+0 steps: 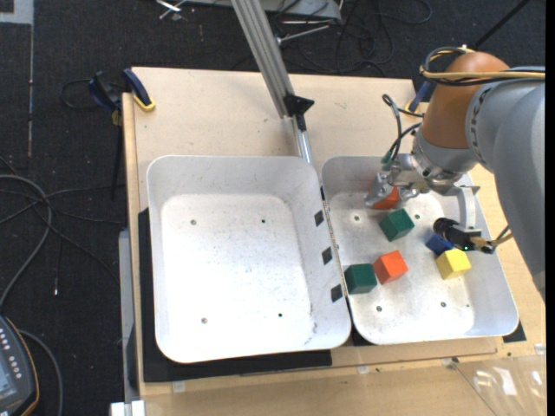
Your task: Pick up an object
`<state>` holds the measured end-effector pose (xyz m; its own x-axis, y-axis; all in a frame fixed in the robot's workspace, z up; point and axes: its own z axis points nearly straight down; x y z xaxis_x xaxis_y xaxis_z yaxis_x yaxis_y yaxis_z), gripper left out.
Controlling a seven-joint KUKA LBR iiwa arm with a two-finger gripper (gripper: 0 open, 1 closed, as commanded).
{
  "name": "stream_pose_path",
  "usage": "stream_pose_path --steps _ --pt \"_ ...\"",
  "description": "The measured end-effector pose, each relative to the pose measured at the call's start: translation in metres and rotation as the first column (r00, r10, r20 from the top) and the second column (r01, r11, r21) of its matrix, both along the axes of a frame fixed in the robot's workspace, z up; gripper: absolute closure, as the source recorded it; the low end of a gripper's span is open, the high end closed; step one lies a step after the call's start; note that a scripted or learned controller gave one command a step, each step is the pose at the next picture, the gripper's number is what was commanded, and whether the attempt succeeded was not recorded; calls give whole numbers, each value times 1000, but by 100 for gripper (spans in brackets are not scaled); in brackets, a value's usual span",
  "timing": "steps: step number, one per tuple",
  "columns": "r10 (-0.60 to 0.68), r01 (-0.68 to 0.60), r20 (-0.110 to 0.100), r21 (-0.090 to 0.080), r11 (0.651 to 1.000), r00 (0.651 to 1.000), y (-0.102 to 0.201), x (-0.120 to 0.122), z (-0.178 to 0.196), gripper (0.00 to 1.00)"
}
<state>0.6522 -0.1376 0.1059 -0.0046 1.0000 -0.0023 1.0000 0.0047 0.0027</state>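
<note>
even, fairly bright light is falling from overhead, washing the left bin [230,258] nearly flat white. soft, short shadows are sitting just under the blocks right of that bin. beyond it the dark floor [61,24] is swallowing detail. the whole picture is looking slightly soft and grainy.

Red-orange block [388,195] right at hand [381,191], partly hidden; green cube [397,224] just below hand; orange cube [391,266], second green cube [360,277] farther below; blue block [436,243], yellow cube [453,263] lower right
</note>
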Motion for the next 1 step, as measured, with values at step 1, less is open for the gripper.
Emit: stream_pose_path --steps 1 --pt "4 -4 6 4 1000 1000 74 -1 95 100"
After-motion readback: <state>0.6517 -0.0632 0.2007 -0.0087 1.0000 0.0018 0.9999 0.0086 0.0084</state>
